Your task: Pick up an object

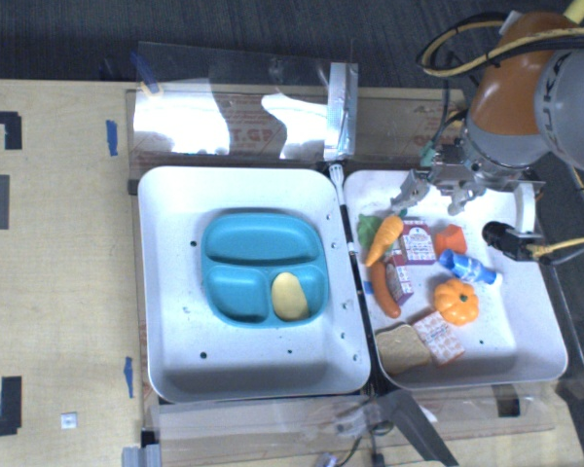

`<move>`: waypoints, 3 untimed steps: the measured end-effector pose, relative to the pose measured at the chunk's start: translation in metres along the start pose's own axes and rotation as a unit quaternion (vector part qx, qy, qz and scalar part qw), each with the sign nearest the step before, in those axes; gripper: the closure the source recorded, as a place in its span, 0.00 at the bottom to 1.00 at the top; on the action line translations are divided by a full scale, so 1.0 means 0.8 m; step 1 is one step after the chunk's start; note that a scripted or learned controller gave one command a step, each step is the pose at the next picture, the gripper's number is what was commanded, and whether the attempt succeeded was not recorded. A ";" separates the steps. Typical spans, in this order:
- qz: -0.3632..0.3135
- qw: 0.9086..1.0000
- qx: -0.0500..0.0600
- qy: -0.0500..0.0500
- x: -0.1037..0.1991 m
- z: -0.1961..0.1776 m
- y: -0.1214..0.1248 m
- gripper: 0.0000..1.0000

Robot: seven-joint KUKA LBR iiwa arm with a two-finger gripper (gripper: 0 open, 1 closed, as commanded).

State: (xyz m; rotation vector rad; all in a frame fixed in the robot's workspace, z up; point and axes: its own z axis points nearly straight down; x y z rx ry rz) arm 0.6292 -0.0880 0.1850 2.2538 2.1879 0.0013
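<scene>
Objects for picking lie crowded in the right bin (540,353): a carrot (384,239) slanting near the bin's left wall, a red sausage (383,288) just below it, and a dark red packet (407,256) between them and the rest. To the right of the packet sits a small red piece (450,238), with a blue wrapper (467,267) just under it and a little orange pumpkin (456,301) below that. A slice of bread (400,346) rests at the near edge, touching a small printed packet (438,336). A green leafy piece (369,229) peeks out beside the carrot's upper end.

My hand (434,194) hangs over the far end of this bin, above the carrot and packet, its fingers (406,192) spread apart with nothing between them.

In the left bin (165,290) a blue divided tray (263,251) lies in the middle, and a yellow lemon-like thing (290,296) sits in its lower right compartment. Both bins rest side by side on the tabletop (54,261).
</scene>
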 end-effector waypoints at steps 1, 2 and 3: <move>0.060 0.998 -0.007 -0.001 -0.010 0.104 0.002 0.00; 0.060 0.998 -0.011 0.000 -0.008 0.088 0.005 1.00; 0.062 0.998 -0.004 0.001 0.050 -0.025 0.048 1.00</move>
